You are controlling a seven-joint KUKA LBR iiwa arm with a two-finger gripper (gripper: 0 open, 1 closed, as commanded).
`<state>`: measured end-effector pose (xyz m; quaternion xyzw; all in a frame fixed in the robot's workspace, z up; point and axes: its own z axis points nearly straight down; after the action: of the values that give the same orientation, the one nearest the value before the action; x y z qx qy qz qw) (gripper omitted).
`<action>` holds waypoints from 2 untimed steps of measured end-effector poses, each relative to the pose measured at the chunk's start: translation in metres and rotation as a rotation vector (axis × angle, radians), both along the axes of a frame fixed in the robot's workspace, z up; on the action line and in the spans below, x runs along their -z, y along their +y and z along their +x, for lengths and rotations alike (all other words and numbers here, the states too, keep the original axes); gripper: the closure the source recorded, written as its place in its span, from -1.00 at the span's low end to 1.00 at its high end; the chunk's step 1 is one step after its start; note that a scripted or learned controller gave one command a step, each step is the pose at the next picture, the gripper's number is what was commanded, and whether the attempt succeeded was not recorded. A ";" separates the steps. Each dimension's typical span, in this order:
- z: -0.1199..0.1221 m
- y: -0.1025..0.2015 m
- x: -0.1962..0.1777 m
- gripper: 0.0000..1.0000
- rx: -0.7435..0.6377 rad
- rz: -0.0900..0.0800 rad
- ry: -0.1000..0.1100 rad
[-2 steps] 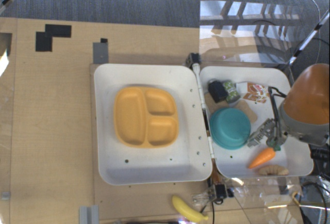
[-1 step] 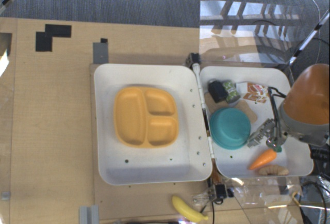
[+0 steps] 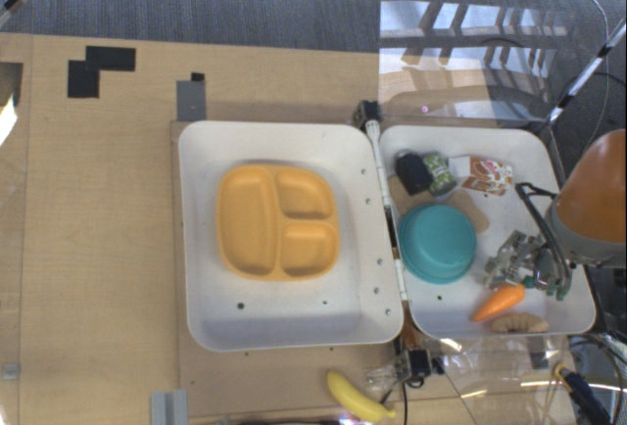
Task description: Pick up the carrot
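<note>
Where the right bin (image 3: 549, 159) nears its front edge, carrot (image 3: 500, 302) lying tilted, just below gripper (image 3: 521, 264), jaw state impossible to tell, teal bowl (image 3: 437, 243) left of carrot, yellow plate (image 3: 277, 220) in left bin (image 3: 206, 217), banana (image 3: 357, 398) on bench.

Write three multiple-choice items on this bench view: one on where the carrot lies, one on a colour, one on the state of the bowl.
1. Where does the carrot lie?
A. in the right bin
B. on the yellow divided plate
C. on the bench outside the bins

2. What colour is the bowl?
A. red
B. teal
C. white

3. How does the bowl sit?
A. tipped on its side
B. upside down
C. upright, mouth up

Key: 1 A, the carrot rests near the right bin's front edge, beside the tool. 2 B, its body reads teal. 3 C, its open mouth faces the camera.
</note>
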<state>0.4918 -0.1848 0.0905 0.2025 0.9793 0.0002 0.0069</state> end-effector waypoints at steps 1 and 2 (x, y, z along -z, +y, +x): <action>-0.001 0.043 -0.033 -1.00 -0.086 0.002 0.003; 0.000 0.033 0.000 -1.00 -0.512 -0.004 0.004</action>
<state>0.4917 -0.1515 0.0907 -0.0519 0.9986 -0.0005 0.0052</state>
